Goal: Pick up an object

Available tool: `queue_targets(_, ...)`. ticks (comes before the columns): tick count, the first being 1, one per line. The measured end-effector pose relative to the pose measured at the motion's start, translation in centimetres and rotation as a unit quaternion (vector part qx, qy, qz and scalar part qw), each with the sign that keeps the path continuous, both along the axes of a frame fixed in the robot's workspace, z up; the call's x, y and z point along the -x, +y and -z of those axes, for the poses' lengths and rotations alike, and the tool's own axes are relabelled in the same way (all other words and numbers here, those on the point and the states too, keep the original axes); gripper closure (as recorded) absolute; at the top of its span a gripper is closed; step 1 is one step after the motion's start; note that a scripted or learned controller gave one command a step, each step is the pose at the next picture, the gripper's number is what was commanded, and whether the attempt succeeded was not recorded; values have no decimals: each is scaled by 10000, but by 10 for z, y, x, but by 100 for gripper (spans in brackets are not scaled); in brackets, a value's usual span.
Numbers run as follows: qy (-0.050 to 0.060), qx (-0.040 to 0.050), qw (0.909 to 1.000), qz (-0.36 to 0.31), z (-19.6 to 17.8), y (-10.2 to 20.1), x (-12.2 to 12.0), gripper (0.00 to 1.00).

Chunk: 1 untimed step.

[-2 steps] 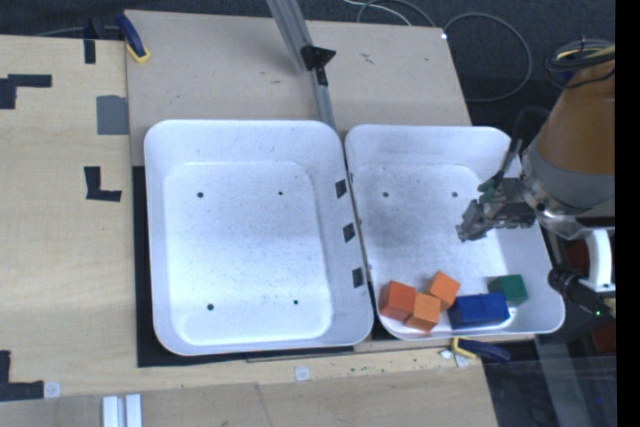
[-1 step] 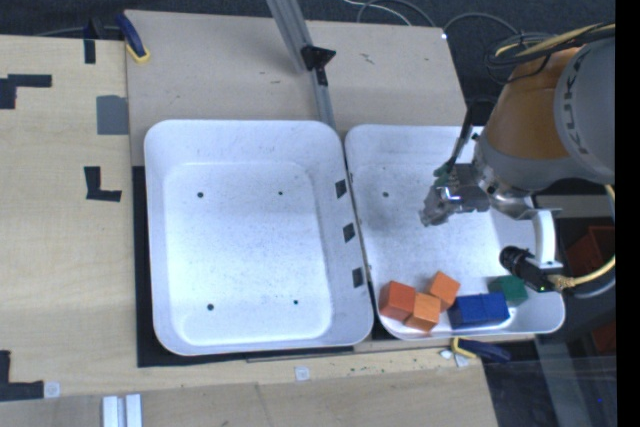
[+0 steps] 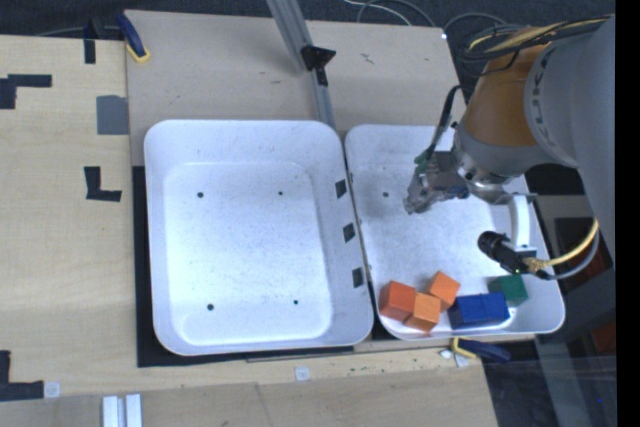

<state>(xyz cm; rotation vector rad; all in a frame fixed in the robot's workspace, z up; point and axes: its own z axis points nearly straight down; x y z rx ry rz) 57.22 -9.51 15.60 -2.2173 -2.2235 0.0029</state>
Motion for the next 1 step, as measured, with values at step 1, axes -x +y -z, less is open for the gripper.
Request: queue_targets(1,2,-12,10000,-4,-38,34,48,100)
